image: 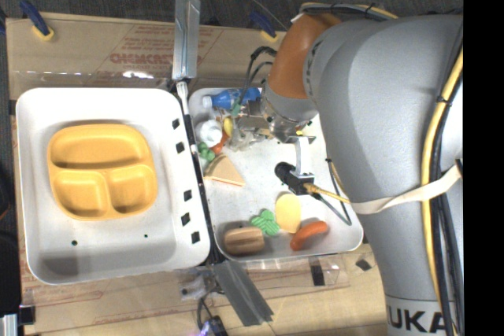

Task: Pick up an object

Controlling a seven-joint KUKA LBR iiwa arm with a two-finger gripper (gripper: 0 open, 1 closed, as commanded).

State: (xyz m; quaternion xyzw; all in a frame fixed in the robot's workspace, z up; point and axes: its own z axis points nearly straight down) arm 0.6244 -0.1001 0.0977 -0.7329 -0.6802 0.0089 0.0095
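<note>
My gripper (246, 128) reaches down into the far part of the right bin (260, 169), among a cluster of small toys: a blue piece (226, 99), a white round piece (209, 129), a yellow bit (227, 125) and a green and red bit (214, 146). The wrist and arm hide the fingertips. Nearer the front lie a tan wedge (227, 171), a yellow lemon-like toy (288, 211), a green leafy toy (265, 223), a brown bread-like block (242, 239) and an orange-red sausage-like toy (309, 233).
The left bin (39, 122) holds a yellow divided tray (102, 169). A metal divider bar (186, 43) runs between the bins. The large grey arm (394, 130) covers the right bin's right side.
</note>
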